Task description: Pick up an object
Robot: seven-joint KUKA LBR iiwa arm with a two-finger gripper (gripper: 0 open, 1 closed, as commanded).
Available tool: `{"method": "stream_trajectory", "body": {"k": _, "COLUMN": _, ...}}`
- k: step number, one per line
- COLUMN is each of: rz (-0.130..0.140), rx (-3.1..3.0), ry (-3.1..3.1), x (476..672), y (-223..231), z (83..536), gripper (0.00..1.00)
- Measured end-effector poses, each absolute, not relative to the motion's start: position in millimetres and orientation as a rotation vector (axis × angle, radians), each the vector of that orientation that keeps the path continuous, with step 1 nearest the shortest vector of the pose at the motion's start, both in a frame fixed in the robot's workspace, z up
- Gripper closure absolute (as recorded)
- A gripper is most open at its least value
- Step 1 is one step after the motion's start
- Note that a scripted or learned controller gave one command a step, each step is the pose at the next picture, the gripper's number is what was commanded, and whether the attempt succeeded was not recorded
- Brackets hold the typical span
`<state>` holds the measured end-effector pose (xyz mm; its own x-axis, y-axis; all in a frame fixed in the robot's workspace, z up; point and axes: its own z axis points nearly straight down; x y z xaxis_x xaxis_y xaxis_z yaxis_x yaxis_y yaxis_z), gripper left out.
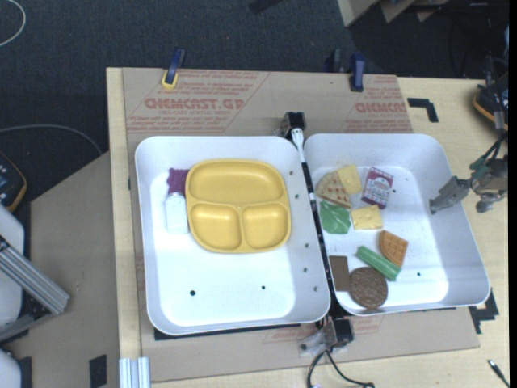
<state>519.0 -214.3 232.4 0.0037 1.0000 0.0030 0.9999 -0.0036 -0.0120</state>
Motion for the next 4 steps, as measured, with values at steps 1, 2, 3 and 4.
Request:
{"method": "stream_trajectory", "body": {"k": 1, "rz": 0.0, "rx": -2.222, "ry": -2.222, "x": 521.7, "y": -214.0, "z": 238.8, "gripper": 0.0}}
{"method": "stream_trajectory", "body": {"k": 2, "rz": 0.004, "rx": -2.218, "ry": -2.216, "x": 517.0, "y": -222.2, "z": 189.7, "gripper": 0.0}}
{"method": "stream_trajectory", "body": {"k": 3, "rz": 0.004, "rx": -2.217, "ry": -2.215, "x": 508.1, "y": -220.7, "z": 129.0, "gripper": 0.0}}
{"method": "stream_trajectory", "body": {"k": 4, "rz": -0.011, "rx": -2.214, "ry": -2.22, "x": 511.1, "y": -217.5, "z": 87.0, "gripper": 0.0}}
